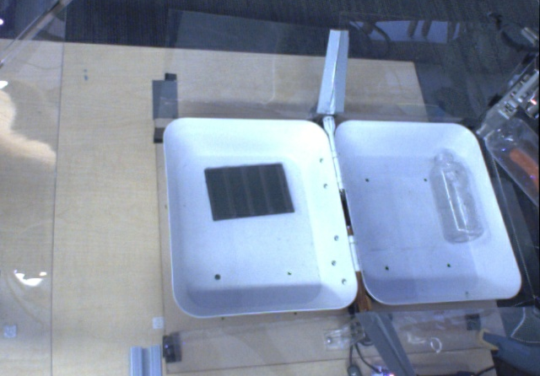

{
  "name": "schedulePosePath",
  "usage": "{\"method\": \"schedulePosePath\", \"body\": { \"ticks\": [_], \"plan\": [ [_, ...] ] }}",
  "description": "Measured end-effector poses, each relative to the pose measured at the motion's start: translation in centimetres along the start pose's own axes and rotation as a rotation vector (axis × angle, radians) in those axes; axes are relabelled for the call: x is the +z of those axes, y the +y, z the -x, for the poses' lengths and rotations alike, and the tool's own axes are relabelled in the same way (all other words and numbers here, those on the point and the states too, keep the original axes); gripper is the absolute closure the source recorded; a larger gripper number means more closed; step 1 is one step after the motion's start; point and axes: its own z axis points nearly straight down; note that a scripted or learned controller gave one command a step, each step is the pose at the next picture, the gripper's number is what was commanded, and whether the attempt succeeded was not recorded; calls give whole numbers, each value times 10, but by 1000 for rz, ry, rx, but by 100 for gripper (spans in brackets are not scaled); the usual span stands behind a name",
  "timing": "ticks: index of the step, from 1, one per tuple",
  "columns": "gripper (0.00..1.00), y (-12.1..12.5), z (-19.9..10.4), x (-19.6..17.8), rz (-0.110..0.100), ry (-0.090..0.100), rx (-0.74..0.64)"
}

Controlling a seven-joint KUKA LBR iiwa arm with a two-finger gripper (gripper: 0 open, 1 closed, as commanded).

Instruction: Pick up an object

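Observation:
A clear plastic bottle (456,197) lies on its side in the right bin (396,273), close to that bin's right wall, with its cap end pointing toward the back. A dark grey ribbed rectangular pad (249,191) lies flat in the left bin (253,282), a little left of and behind that bin's middle. Nothing touches either object.
The two white bins sit side by side on a light wooden bench (93,197), with a metal post (333,79) behind their seam. Clear panels surround the bench. At the right edge is a blurred grey shape with an orange streak (523,162). Cables and brackets (396,341) lie along the front.

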Motion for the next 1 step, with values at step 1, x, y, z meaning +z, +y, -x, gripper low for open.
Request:
{"method": "schedulePosePath", "body": {
  "ticks": [1],
  "plan": [
    [100, 7, 5, 112, -4, 6, 258]
  ]
}}
